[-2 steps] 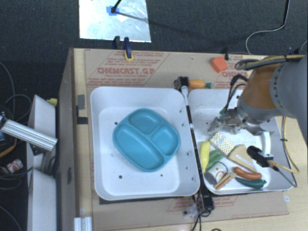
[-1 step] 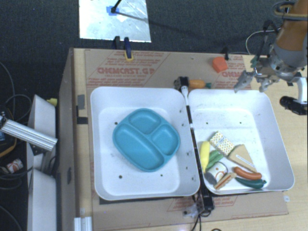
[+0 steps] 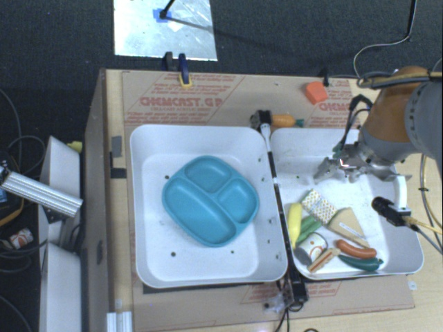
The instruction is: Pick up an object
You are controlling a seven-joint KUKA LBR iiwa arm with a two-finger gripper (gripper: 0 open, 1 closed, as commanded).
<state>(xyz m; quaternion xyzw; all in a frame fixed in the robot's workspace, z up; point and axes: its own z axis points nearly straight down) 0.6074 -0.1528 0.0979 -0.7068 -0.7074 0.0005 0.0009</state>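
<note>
The bench (image 3: 208, 95) is a brown board carrying two shallow white bins side by side. The left bin (image 3: 156, 254) contains one item: a blue divided plate (image 3: 210, 200) with three compartments, lying flat near the bin's centre. The right bin (image 3: 408, 254) contains a cluster of small objects grouped in its lower half. The arm (image 3: 398, 113), grey with an orange band above the wrist, enters from the right and extends over the upper half of the right bin. The gripper (image 3: 337, 166) is positioned above the bare bin floor, near the upper left area of that bin and well apart from the object cluster below it. Finger separation cannot be determined at this resolution, and no object is visible between the fingers. Cluster contents, by position: a yellow banana-shaped piece (image 3: 295, 223) at the left edge, a checkered block (image 3: 318, 204) just beside it, a pale wedge (image 3: 346, 221) to the right of the block, a red sausage-shaped piece (image 3: 356, 248) and a green pepper-shaped piece (image 3: 360, 262) at the lower right. A small orange block (image 3: 315, 93) rests on the bench behind the right bin.
</note>
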